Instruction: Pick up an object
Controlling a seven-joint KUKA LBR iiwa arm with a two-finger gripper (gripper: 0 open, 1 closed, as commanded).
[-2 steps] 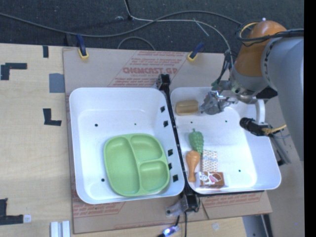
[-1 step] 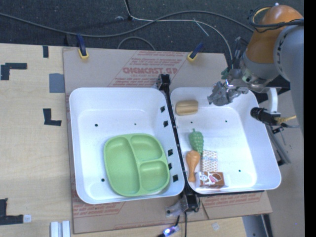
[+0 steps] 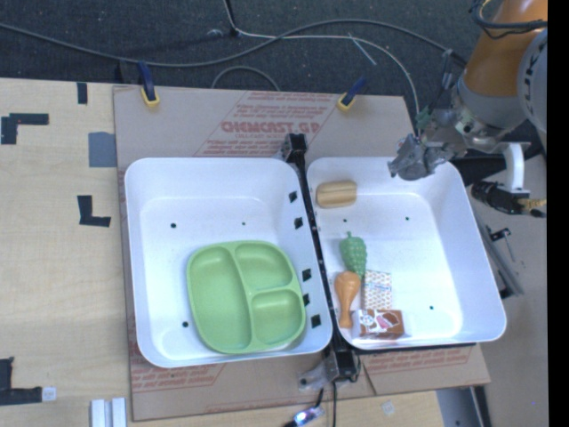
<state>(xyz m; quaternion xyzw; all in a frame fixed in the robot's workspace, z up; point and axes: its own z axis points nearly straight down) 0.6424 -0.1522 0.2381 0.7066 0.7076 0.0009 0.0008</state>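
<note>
Right bin, four items; gripper [image 3: 411, 164] at upper-right rim, nothing visibly held.
Nearest candidate: tan bread roll [image 3: 336, 194], upper-left of right bin [image 3: 444, 238] (grip state: cannot tell); approach centred, clearing the divider.

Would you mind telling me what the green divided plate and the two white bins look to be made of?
The green divided plate looks like moulded plastic: uniform matte colour, rounded compartment ridges. The left bin and right bin seem to be thin, smooth white plastic with soft sheen and rounded rims, though coated metal cannot be ruled out.
</note>
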